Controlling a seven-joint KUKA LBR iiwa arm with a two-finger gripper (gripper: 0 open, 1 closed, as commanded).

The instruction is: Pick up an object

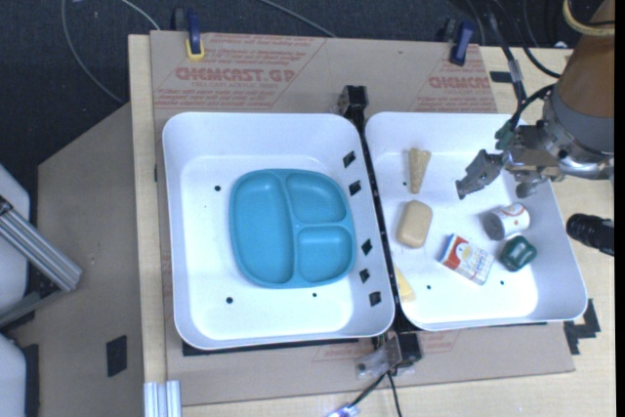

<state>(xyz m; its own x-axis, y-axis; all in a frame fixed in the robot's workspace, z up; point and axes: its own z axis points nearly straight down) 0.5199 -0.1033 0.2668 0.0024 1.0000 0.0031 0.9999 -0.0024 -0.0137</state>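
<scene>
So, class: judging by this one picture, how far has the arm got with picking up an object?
Done: the gripper has reached over the right bin.
In hand: nothing shows between its fingers; the tan block, small carton and green object lie in the bin.
Left: descend, grasp one, lift.

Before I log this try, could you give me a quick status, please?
Two-finger gripper open, holding nothing, above right white bin. Tan oblong block and small red-and-white carton untouched. Nothing in the way.
</scene>
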